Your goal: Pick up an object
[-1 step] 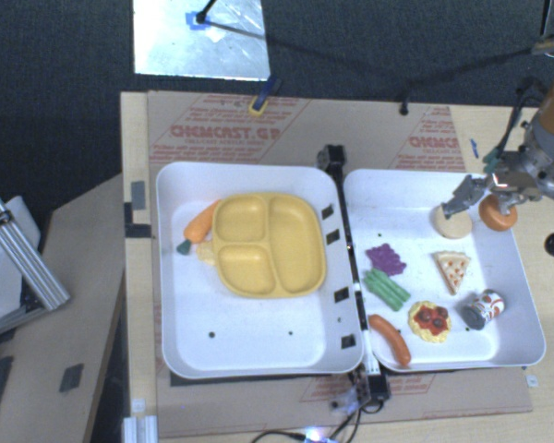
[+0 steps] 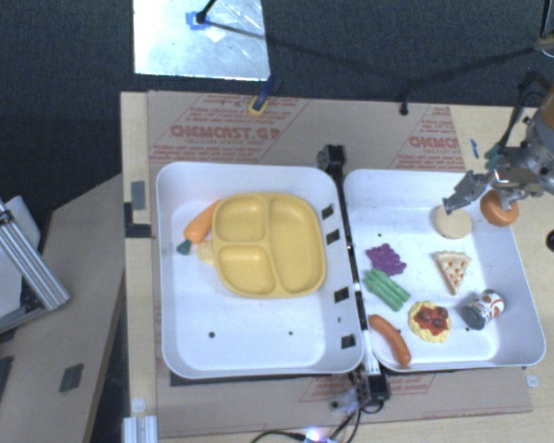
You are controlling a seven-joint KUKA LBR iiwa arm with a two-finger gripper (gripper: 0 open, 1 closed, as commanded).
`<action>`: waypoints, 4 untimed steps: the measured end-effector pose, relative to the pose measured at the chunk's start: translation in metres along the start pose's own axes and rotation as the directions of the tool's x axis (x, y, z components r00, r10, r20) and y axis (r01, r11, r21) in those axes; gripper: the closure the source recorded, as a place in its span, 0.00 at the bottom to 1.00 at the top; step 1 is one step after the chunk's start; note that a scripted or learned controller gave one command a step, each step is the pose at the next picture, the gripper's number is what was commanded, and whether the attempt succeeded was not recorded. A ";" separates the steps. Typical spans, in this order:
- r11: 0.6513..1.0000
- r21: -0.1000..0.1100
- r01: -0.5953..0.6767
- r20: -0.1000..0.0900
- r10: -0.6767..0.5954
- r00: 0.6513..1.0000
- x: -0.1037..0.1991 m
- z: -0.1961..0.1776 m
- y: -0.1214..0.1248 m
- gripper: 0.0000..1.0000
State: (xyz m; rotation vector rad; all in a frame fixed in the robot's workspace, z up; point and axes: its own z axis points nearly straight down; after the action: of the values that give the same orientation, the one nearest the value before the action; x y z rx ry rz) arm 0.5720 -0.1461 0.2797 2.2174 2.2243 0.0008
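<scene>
Nearest the camera, along the front of the right bin (image 2: 522, 340), lie a toy sausage (image 2: 391, 338), a small round toy pizza (image 2: 430, 321) and a grey and red can-like toy (image 2: 482, 308). Behind them sit a green bean-like piece (image 2: 386, 288), a purple bunch of toy grapes (image 2: 386, 259) and a pizza slice (image 2: 453, 270).

Further back in that bin a pale beige round disc (image 2: 451, 221), like a cookie, lies flat on the white floor, and an orange round toy (image 2: 499, 209) sits just beside it, at the bin's far right rim.

Reaching in from the right, the gripper (image 2: 481, 189) hangs over this back corner with its fingers spread apart and nothing between them. One finger (image 2: 463, 195) slants down to the beige disc, its tip at the disc's upper edge; whether it touches cannot be told. The orange toy lies just below the other finger, near the wrist.

On the left, the left bin (image 2: 180, 340) holds a yellow divided plate (image 2: 263, 244), with a toy carrot (image 2: 198, 223) against its left edge and a pale yellow piece partly tucked under the plate.
</scene>
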 end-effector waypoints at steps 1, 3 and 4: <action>1.000 0.005 -0.002 -0.001 0.002 1.000 -0.008 0.058 -0.004 0.00; 1.000 -0.005 0.000 0.001 0.000 1.000 -0.011 0.162 -0.013 0.00; 1.000 -0.005 -0.003 0.001 0.003 1.000 -0.012 0.168 -0.013 0.00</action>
State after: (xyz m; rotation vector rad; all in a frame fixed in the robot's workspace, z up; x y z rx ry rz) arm 0.5590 -0.1578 0.1112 2.2173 2.2184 0.0046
